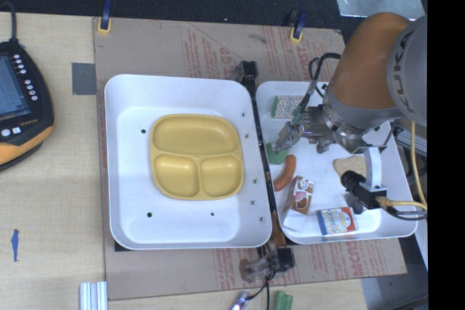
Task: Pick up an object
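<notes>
- Camera view: the grey arm reaches from the right over the right bin (404, 223). Its gripper (289, 136) hangs low by the bin's left wall; whether it grips anything cannot be told.
- Just below it lies an orange sausage (284, 173), likely the target.
- Nearby lie a brown packet (302, 195) and a small carton (337, 221).
- The left bin (123, 156) holds a yellow divided tray (196, 155).
</notes>
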